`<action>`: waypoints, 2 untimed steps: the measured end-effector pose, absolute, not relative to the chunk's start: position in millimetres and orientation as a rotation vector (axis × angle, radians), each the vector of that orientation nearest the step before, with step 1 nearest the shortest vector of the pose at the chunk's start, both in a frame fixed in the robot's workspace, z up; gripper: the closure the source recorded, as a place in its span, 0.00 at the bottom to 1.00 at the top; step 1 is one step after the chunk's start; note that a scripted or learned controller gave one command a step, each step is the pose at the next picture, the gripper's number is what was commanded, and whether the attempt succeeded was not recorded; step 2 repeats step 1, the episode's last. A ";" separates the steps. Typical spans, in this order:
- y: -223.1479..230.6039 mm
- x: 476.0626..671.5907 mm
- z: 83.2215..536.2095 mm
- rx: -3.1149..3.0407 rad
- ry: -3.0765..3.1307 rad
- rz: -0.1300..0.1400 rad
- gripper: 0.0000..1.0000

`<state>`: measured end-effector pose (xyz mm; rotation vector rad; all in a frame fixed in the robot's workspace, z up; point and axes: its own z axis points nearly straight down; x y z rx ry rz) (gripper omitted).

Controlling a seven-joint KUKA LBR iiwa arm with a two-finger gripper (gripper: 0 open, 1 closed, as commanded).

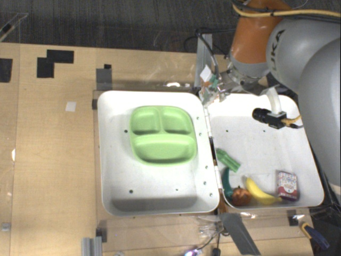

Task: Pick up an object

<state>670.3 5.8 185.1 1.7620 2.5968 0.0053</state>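
Two bins sit side by side on the bench [48, 159]; the left bin [114, 196] holds a divided tray [162, 135] lying flat toward its far edge; the right bin [256, 137] holds a cluster along its near edge: a banana [261, 192] touching a round fruit [241, 196] at the near left corner, a small box [287, 184] just right of the banana; the pincer [216, 92] hangs over the far end of the bins' shared rim.

Operator A: I read this as a robotics lab: industrial arm [298, 52] over a wooden bench [48, 159].

Operator B: Confirmed. Two white bins [106, 143] and loose cabling [298, 12] support that.
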 end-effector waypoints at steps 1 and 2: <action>28.1 665.2 200.6 1.772 2.592 0.003 1.00; 28.1 665.2 200.6 1.772 2.592 0.003 1.00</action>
